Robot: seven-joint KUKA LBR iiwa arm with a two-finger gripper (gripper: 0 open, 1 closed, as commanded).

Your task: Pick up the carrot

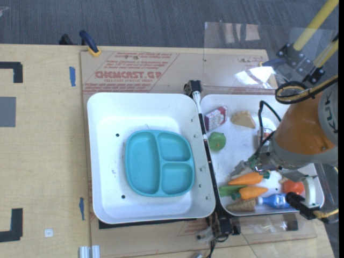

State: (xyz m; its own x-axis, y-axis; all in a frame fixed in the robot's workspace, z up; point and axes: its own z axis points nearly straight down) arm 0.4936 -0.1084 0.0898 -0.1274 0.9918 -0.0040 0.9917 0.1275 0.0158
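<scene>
An orange carrot with a green top lies in the right bin, near its front. A second orange carrot-like piece lies just in front of it. My gripper hangs right over the upper carrot, at its rear edge. One grey finger slants down to the left and the other sits to the right. The fingers look open, with nothing held between them. The orange wrist band covers the bin's right side.
The right bin also holds a green round fruit, a red and white carton, a beige wedge, a blue item and a red-orange item. A teal divided plate lies in the left bin.
</scene>
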